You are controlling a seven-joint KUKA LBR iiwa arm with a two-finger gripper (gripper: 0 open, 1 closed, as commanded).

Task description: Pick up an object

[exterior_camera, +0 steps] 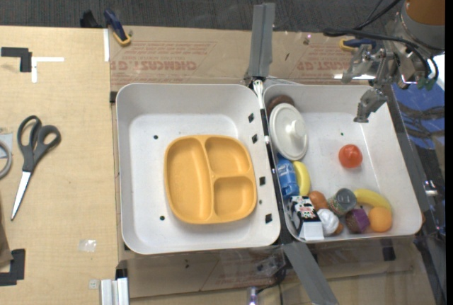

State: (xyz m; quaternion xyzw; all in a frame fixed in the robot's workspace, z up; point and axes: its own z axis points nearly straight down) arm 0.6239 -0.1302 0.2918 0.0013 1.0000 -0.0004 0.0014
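Observation:
My gripper [369, 104] hangs over the far right corner of the right bin [396, 148], under the grey wrist with its orange band. A red tomato [350, 156] lies alone on the bin floor, below and slightly left of the gripper, apart from it. A white bowl [289, 130] sits upside down against the bin's left wall. Along the near edge lie a banana [371, 197], an orange [381, 219], a purple fruit [357, 220], a grey can [345, 199] and a blue packet [285, 178].
The left bin [134, 155] holds a yellow divided plate [210, 177]. Scissors [32, 148] lie on the bench at far left. A blue clamp [117, 26] and a grey bar [262, 42] stand behind the bins. Cables run at the right.

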